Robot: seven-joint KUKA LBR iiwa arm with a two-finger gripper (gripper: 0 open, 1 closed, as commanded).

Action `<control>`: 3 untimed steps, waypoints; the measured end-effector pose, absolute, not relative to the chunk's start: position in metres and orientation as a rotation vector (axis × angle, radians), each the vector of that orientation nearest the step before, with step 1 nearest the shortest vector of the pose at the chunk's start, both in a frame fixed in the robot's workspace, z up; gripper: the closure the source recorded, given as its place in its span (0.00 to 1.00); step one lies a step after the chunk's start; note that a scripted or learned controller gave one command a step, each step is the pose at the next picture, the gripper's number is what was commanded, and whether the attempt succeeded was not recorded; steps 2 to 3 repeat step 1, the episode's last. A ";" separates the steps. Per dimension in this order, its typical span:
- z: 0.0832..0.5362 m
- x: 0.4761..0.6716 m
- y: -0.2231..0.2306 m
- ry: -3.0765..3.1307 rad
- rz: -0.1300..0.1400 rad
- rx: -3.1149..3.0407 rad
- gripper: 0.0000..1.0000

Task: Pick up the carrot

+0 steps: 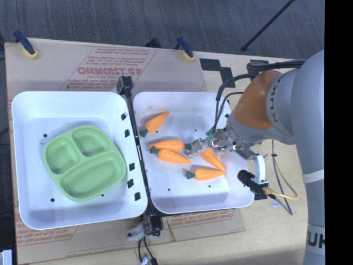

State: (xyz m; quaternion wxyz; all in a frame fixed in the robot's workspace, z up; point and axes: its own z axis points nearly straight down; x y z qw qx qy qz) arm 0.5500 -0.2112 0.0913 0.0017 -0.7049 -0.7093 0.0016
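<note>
Arm (287,104) over right bin (165,200); gripper (205,144) low among five carrots (174,157), finger state indiscernible; green plate (84,162) left.

Both white bins (33,203) look like smooth, faintly glossy plastic. The green divided plate (84,162) is matt plastic. The carrots (171,157) have a smooth, slightly shiny plastic skin. Under the bins lies printed brown cardboard (160,65), dull and papery. The arm (300,109) shows satin grey casing with a glossy orange band (255,101).
</note>
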 end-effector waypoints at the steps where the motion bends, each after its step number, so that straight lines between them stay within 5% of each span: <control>1: 0.102 0.551 -0.211 -2.232 0.007 -2.205 1.00; 3: 0.102 0.551 -0.211 -2.232 0.007 -2.205 1.00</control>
